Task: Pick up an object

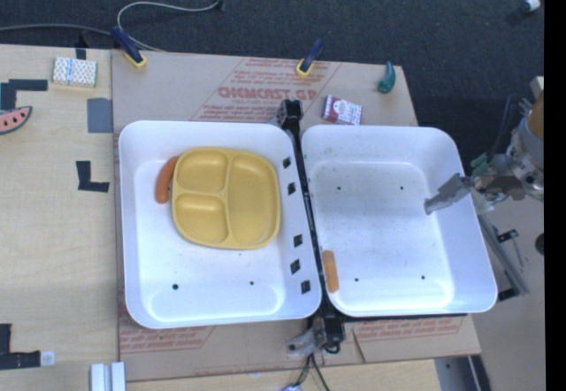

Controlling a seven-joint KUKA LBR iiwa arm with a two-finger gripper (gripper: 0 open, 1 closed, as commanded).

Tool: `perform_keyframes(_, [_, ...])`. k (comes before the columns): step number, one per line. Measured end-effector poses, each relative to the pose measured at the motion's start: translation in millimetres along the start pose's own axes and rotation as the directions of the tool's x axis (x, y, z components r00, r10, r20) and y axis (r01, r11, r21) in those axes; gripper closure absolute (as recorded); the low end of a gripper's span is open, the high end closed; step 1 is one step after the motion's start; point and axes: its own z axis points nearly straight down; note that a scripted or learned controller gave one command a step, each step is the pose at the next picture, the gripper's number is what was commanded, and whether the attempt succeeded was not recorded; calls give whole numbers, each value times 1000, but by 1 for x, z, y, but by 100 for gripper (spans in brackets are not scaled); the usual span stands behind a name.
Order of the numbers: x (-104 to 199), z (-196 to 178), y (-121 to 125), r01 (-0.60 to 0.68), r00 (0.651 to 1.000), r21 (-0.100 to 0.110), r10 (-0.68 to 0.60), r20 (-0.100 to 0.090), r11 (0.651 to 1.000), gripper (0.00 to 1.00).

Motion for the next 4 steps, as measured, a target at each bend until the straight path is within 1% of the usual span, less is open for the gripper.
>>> perform_keyframes(1, [89,80,33,2,1000,2,-2,-2,1000,0])
perform_keyframes(2, [123,86,111,2,1000,0,-2,-1,1000,0])
perform_keyframes(3, [185,86,80,2,1000,1,-2,-1,1000,0])
perform_keyframes(4, [180,86,161,2,1000,0,-2,1,1000,0])
